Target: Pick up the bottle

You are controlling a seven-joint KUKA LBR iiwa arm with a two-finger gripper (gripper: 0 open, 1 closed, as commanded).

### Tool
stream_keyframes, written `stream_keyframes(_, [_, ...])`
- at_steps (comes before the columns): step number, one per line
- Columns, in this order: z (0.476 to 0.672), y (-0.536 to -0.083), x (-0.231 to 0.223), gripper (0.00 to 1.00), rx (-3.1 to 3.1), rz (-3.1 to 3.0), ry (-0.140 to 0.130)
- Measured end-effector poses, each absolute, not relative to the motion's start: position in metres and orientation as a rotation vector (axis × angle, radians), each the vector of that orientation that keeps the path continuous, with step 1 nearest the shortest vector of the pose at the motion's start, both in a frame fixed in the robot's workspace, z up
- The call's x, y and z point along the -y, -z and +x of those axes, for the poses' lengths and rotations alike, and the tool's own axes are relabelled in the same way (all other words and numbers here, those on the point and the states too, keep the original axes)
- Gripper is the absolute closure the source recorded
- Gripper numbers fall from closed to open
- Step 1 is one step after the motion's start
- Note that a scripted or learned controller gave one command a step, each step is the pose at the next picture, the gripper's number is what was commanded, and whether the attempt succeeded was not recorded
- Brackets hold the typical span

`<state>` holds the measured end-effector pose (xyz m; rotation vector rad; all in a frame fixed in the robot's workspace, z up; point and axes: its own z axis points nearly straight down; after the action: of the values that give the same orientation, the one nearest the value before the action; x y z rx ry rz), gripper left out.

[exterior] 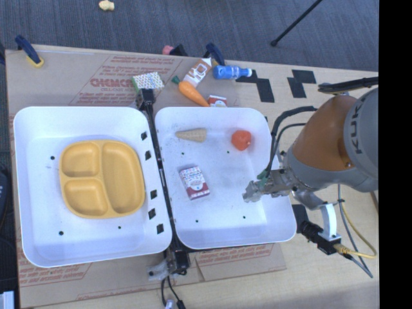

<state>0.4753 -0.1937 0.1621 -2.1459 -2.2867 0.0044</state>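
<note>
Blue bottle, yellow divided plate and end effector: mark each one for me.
blue bottle (230,72): camera view, on its body, lying on the cardboard behind the right bin.
yellow divided plate (102,177): camera view, on its ridge between compartments, in the left bin.
end effector (252,194): camera view, at its tip, over the right bin.

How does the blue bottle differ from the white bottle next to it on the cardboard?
The blue bottle is all blue and lies roughly level across the view, while the white bottle has an orange-red label and lies on a slant. The blue one looks slimmer. Both lie on their sides on the cardboard behind the right bin.
</note>
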Motion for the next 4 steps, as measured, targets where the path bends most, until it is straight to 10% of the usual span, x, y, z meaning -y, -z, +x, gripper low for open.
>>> stream_keyframes(4, [0.476, -0.153, 0.175, 1.00, 2.214, -2.223, -0.002])
